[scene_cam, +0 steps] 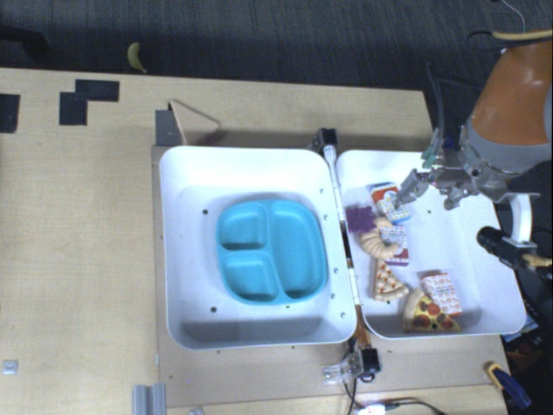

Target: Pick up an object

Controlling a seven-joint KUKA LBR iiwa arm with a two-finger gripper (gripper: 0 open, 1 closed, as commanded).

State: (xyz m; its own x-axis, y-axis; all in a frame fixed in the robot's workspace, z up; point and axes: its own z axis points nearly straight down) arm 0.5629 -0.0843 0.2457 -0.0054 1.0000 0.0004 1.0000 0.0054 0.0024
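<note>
Plastic toy food [390, 258] lies heaped at the left side of the right bin [492, 318], looking light, stiff and a bit slippery, best pinched across a narrow edge, while the tool [413, 188] hovers over the pile, its state impossible to tell.

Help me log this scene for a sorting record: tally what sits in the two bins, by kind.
Blue divided tray: 1
Purple grape bunch: 1
Pizza slices: 2
Small printed packets: 2
Pretzel-like pastry: 1
Total: 7
</note>
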